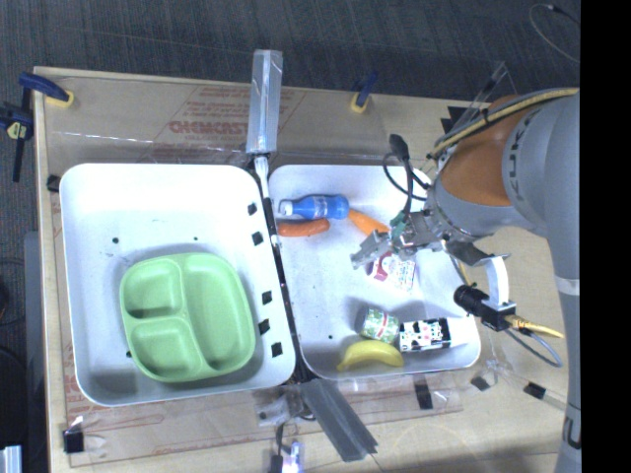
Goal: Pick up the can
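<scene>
Camera view: the small green printed metal can (378, 324) lies on its side near the front of the right white bin (325, 348), well clear of the claw (380, 249); can't tell its state. Probably light, stiff, slick and rolly, so grab across the body. Left white bin (89, 200) has 1 green divided plastic tray (187, 315).

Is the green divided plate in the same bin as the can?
No. The green plate lies in the left bin; the can lies in the right bin by the banana.
</scene>
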You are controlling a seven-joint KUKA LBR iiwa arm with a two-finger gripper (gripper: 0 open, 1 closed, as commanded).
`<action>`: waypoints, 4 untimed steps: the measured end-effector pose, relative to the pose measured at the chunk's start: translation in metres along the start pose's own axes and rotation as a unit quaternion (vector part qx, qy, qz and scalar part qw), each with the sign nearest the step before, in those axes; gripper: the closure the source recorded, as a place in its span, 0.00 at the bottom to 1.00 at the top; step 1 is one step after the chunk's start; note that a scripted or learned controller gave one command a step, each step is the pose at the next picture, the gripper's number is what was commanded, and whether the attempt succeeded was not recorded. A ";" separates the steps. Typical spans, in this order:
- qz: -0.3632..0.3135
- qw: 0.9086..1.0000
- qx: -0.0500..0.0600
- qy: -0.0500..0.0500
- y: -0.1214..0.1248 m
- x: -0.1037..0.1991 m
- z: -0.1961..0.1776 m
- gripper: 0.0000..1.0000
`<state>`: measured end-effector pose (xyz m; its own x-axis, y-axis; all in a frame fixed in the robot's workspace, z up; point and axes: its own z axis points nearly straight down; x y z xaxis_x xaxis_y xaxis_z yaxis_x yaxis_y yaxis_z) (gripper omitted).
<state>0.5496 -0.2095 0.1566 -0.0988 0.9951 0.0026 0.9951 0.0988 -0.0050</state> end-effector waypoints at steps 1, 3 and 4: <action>-0.049 0.999 0.000 0.000 -0.073 0.010 0.067 0.00; -0.078 0.997 0.001 0.001 -0.056 0.007 0.067 0.00; -0.079 0.997 0.004 0.003 -0.057 0.008 0.058 1.00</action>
<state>0.4923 -0.2072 0.0989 -0.2548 0.9669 0.0096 0.9669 0.2549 -0.0114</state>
